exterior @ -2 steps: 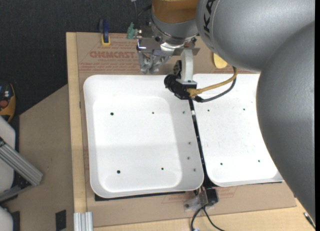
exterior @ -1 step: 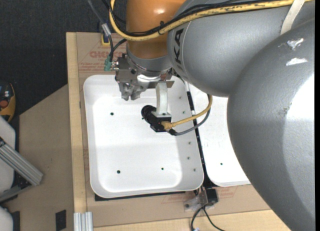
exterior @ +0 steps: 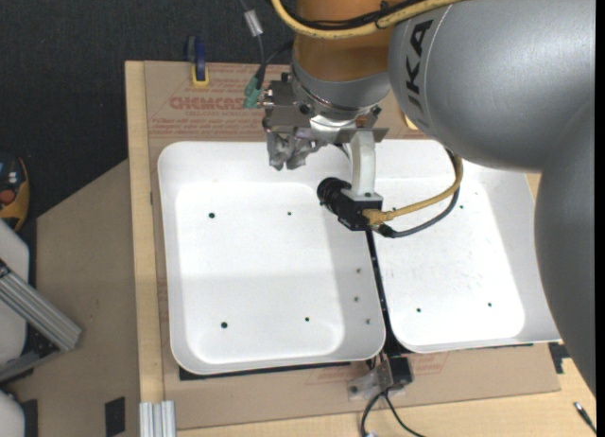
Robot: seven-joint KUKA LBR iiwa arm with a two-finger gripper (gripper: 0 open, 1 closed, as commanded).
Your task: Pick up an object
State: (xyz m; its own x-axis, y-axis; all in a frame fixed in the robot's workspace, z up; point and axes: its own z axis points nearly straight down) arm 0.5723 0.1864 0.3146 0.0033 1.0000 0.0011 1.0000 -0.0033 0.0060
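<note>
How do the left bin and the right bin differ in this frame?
The left bin lies in full view with a shadow across its far half; the right bin is partly covered by the arm. The gripper hangs over the left bin's far edge, not the right bin. Both are shallow and white.

From my station, the one piece I can tie to the pick is the hand (exterior: 288, 153), a grey metal part low over the far rim of the left bin (exterior: 189, 236), toward the divide with the right bin (exterior: 473, 274). I can't tell whether it carries anything. Both white bin floors show me small dark dots (exterior: 212, 216).
</note>
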